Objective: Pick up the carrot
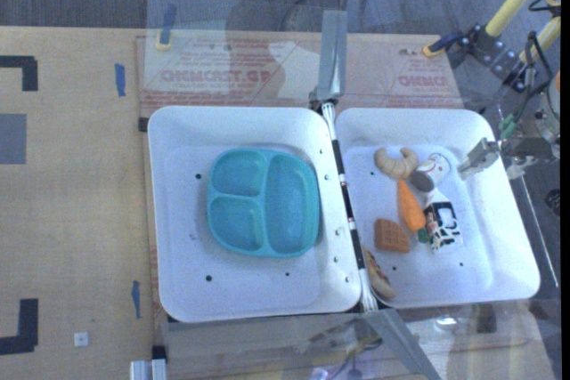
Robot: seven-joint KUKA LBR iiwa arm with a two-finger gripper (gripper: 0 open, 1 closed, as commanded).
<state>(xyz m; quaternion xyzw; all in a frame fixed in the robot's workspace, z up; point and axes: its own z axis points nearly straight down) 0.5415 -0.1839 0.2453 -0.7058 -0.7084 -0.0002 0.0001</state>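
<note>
Risk assessment. The carrot [411,206] lies in the right bin [499,262], hemmed in on several sides. A pale croissant-shaped piece [395,161] sits just beyond its far end. A small grey and white item [427,173] appears to touch that same end on the right. A black-and-white printed item [443,224] lies close along its right flank, and a brown waffle-like square [391,235] sits just off its near left. A descent slightly off line would likely catch a neighbour instead, or pinch two things together. The carrot's taper is a further hazard: a grip placed near the thin end could squeeze it out sideways.

The tool [481,157] stands at the right side of the right bin, clear of the carrot and over bare bin floor. Whether it is wide or narrow cannot be told from this view, and nothing is seen held in it.

Condition of the task item. The carrot is orange, short and tapered, lying flat, its length running far to near, towards the middle of the bin. The left bin [178,280] holds a teal divided plate [264,202].
</note>
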